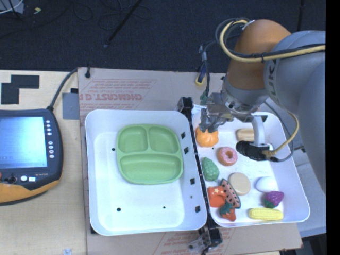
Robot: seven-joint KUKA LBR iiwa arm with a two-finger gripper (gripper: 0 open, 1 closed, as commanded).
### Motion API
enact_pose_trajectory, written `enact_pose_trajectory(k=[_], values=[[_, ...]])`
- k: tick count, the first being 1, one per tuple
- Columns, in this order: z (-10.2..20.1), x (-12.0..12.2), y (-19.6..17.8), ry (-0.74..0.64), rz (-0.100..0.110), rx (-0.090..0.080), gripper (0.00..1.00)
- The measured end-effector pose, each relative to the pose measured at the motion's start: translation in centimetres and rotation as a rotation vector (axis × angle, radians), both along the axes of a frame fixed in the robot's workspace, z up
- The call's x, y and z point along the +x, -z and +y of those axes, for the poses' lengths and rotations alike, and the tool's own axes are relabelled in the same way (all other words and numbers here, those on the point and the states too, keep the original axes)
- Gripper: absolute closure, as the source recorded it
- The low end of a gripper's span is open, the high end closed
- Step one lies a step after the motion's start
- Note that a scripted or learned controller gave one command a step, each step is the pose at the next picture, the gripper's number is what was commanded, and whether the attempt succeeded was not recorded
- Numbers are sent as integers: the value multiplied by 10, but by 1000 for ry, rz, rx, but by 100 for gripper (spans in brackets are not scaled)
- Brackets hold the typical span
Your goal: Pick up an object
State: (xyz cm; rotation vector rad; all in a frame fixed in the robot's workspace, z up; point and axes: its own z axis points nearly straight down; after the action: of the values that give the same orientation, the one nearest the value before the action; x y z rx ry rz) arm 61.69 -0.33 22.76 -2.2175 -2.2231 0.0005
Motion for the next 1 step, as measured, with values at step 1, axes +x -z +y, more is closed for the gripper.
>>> enact_pose_trajectory(k=[1], values=[[8,4,11,1,3,-1,100]])
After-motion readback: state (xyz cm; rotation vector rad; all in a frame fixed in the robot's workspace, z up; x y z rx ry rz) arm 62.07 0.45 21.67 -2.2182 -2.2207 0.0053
